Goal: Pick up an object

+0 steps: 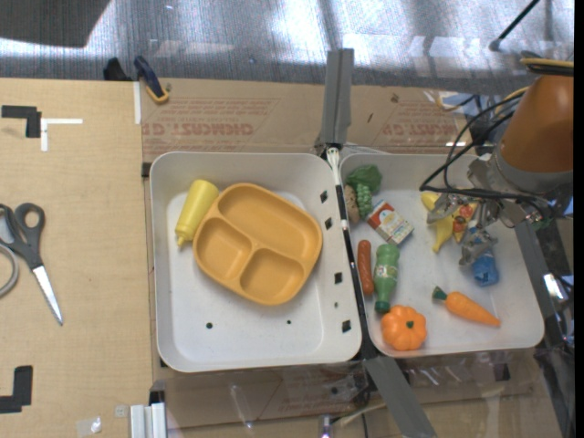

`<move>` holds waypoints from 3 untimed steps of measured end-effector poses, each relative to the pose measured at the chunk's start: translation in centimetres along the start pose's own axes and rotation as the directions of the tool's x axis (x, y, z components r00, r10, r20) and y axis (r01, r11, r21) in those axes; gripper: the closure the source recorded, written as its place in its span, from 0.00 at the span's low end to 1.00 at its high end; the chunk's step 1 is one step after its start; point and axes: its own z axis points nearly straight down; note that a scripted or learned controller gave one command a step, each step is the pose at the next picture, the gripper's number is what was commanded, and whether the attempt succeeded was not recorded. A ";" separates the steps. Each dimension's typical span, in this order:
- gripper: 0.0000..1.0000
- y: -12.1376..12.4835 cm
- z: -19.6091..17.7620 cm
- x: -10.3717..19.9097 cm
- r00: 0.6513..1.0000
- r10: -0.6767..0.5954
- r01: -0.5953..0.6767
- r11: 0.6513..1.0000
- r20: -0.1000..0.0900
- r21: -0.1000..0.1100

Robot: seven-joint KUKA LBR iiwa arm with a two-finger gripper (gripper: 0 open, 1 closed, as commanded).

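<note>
From here I see my hand low in the right white plastic bin, over a small blue toy beside a yellow banana (grip unreadable), so nothing looks lifted yet.

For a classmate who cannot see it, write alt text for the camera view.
A robot arm reaches from the right over the right bin, which holds a toy carrot, pumpkin, green bottle and other small toys. The left bin holds a yellow divided plate beside a yellow bottle. Scissors lie on the bench at left.
</note>
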 end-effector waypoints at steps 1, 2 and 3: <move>1.00 0.0 -0.8 -0.1 1.000 0.002 -0.002 1.000 0.004 0.000; 1.00 7.1 -12.5 -1.1 1.000 -0.008 0.008 1.000 0.001 0.002; 1.00 9.5 -14.6 -7.6 0.999 -0.040 0.040 0.999 0.000 0.001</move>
